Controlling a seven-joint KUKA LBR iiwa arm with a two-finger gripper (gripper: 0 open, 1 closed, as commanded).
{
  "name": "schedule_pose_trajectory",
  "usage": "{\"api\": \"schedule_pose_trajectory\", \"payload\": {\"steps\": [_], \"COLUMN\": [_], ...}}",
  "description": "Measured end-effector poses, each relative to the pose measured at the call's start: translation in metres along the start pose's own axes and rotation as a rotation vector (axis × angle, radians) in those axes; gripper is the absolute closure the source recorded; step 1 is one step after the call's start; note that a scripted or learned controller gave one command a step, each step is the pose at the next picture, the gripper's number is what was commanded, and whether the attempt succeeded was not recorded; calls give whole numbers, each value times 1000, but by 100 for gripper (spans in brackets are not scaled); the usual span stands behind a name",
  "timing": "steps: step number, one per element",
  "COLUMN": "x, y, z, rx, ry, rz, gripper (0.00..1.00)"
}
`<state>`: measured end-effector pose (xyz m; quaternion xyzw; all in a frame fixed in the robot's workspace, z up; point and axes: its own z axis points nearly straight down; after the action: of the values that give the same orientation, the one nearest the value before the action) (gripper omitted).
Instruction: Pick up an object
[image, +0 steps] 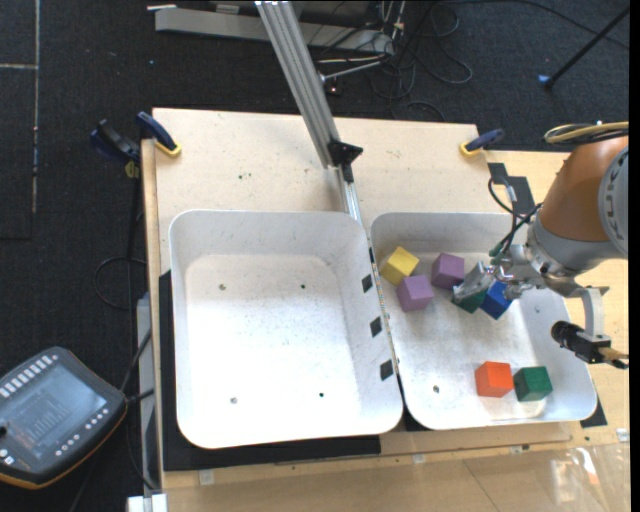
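Blue cube (496, 301) | matte, square-edged | between jaws of gripper (478, 293) | right bin (570, 400), smooth white

No legible text, labels, brands or numbers anywhere in view.

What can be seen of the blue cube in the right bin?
The blue cube is small, solid-coloured and matte, like a painted block. It sits tilted, one corner pointing down, in the right bin, right of two purple cubes. The gripper is right against it, partly covering its left side; whether it is gripped cannot be told.
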<state>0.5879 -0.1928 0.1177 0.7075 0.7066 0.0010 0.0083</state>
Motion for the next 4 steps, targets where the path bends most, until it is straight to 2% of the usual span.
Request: {"api": "schedule_pose_trajectory", "payload": {"steps": [1,2,3,4], "x": [0,-1,8,8], "y": [4,6,12,13], "z": [-1,-12,-70,-95], "rx": [-11,-16,6,8], "ry": [1,-2,8,9], "rz": [-2,-3,-6,-5], "gripper": [0,100,100,100]}}
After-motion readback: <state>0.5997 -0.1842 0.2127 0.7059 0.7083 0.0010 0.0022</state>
